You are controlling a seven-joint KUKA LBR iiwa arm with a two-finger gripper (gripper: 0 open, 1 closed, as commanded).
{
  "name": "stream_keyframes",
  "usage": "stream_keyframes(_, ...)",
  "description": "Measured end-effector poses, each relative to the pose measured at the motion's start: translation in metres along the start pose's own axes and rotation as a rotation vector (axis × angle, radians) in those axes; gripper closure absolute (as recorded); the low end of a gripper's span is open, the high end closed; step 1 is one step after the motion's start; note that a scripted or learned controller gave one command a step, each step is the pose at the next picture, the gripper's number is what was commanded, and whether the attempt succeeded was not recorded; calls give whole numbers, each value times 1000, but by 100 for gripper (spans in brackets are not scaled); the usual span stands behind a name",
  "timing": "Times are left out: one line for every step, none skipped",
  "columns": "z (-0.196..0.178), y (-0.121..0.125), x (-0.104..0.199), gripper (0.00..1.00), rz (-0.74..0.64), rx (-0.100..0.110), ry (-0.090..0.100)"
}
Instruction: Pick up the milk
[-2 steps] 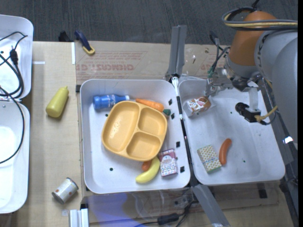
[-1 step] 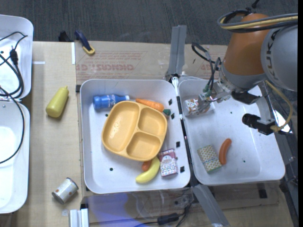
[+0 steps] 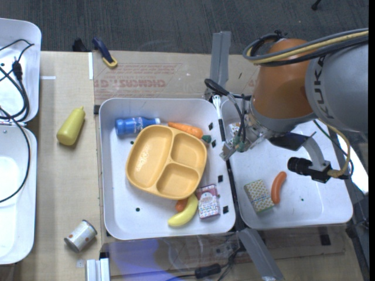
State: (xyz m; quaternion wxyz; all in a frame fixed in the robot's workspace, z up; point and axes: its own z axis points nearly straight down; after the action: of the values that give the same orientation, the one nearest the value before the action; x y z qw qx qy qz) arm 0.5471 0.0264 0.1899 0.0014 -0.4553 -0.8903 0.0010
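The milk (image 3: 208, 202) is a small red-and-white carton lying in the left bin (image 3: 111, 174), near its front right corner, just right of a banana (image 3: 183, 213). My gripper (image 3: 233, 147) hangs under the orange wrist band at the left edge of the right bin (image 3: 328, 209). It is up and to the right of the milk, well apart from it. Nothing shows in the gripper.
A yellow divided plate (image 3: 167, 161) fills the left bin's middle, with a blue bottle (image 3: 133, 125) and a carrot (image 3: 186, 129) behind it. The right bin holds a speckled block (image 3: 258, 195) and a sausage (image 3: 278, 187). A mustard bottle (image 3: 71, 126) and a can (image 3: 80, 235) lie on the bench at left.
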Motion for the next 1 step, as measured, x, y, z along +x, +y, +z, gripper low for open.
stream_keyframes(-162, -41, 0, 100, 100, -1, -3)
